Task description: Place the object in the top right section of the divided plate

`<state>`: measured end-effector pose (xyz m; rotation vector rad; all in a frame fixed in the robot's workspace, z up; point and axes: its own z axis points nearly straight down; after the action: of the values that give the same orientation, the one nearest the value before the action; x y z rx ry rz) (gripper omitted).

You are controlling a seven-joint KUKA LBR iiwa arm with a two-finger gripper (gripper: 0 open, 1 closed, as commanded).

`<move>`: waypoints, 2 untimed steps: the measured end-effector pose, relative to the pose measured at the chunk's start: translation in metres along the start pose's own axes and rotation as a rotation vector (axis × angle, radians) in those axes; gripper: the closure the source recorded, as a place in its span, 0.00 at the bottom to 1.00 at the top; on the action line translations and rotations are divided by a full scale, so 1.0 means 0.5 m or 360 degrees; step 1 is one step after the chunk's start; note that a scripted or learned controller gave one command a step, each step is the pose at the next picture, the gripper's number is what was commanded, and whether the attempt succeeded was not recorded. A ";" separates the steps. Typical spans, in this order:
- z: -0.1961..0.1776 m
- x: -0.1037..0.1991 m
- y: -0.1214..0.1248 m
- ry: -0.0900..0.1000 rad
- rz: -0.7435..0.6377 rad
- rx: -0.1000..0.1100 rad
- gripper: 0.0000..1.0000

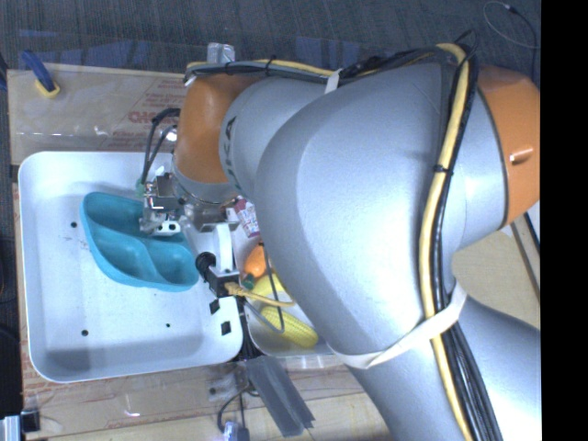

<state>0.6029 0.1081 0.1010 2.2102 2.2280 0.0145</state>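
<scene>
My one camera sits fixed above the bench, looking down at a slant, close enough that the grey arm (386, 237) entering from the right blocks much of the right bin (276, 343); the left bin (55, 274) lies in plain sight.

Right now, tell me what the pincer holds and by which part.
Cannot be told: the pincer sits over the blue divided plate in the left bin, and no object shows in it.

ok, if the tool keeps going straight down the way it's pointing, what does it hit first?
Most likely the blue divided plate in the left bin: the tool sits over the plate's upper right rim. Height above the plate is unclear from this single slanted view.
</scene>
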 end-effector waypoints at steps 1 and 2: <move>-0.185 0.074 0.008 -0.0008 0.0133 0.0021 1.00; -0.203 0.206 -0.062 -0.0007 -0.0263 0.0028 1.00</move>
<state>0.5704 0.2106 0.2027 2.0244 2.4092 -0.0102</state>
